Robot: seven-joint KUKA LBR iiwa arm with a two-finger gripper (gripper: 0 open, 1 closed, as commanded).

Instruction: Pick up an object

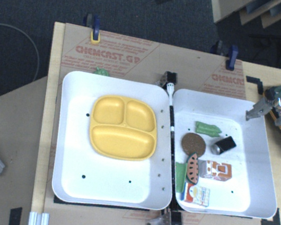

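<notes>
Bench: two shallow white plastic bins sit side by side on a cardboard-covered bench (140, 55).
Left bin (65, 171): holds a yellow three-compartment plastic tray (124, 128), near its far edge.
Right bin (258, 178): holds the candidate objects, clustered toward its left edge: a green packet (207, 129), a small black block (224, 145), a brown round disc (193, 143), a watermelon-slice toy (192, 168), an orange-and-white carton (216, 170) and a small printed box (197, 194).
Gripper (259, 110): grey two-finger gripper above the right bin's far right corner, apart from every object; whether it is spread or closed cannot be told.
Advice: the black block looks easiest, standing slightly apart; centre above it, descend straight, and avoid the disc just beside it.
</notes>
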